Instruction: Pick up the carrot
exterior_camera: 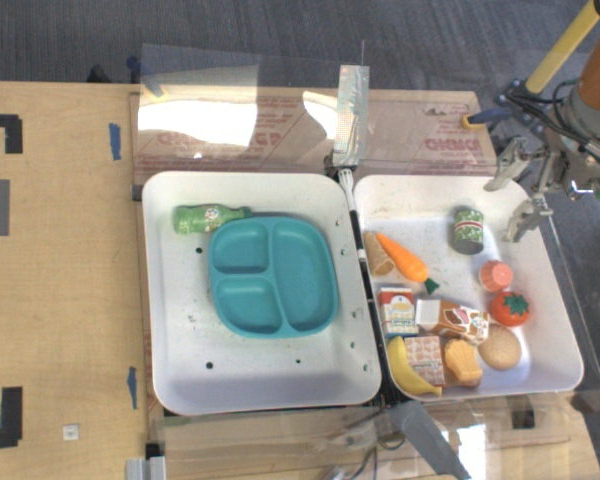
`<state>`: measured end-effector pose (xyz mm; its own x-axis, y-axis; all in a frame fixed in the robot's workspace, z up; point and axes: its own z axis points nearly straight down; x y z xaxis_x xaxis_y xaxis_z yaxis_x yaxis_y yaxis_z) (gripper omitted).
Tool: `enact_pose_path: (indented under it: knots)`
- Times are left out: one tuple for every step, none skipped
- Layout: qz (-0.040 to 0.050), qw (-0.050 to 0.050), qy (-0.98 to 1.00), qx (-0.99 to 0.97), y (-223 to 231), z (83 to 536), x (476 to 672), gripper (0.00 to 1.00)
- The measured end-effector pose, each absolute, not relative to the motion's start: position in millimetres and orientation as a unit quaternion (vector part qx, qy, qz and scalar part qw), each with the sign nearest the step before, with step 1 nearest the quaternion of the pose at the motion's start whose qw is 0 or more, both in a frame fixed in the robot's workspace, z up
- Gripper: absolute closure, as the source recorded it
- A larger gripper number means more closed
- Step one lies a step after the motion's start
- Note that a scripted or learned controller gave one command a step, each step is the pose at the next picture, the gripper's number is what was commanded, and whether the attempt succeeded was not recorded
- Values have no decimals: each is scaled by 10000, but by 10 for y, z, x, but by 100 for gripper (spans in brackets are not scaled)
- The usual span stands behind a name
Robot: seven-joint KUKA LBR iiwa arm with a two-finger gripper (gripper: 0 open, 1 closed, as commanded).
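Two white bins seen from above. The carrot (404, 258) lies slanted in the right bin (565, 318), near its left wall, beside a bread roll (380, 258). The gripper (521, 196) hovers over that bin's upper right corner, well apart from the carrot, fingers spread and holding nothing. A teal tray (274, 276) sits in the left bin (170, 308).

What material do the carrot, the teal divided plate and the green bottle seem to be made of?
The carrot looks like moulded plastic: even orange, smooth, with a dark green tip. The teal plate seems matte plastic, one flat colour with soft moulded dividers. The green bottle is probably plastic as well, with a pale label; it is too small to be sure of its finish.
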<state>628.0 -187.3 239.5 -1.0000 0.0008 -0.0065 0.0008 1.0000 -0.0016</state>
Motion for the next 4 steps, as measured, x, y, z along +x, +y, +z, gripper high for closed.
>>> enact_pose_path:
  knots:
    - [-12,57,9952,-980,-1521,984,6183,0]
    - [-4,63,9945,-1048,-989,896,6004,0]
    - [-24,79,9593,-2823,-919,898,6072,0]
    - [-18,77,9764,-2159,-970,904,5353,0]
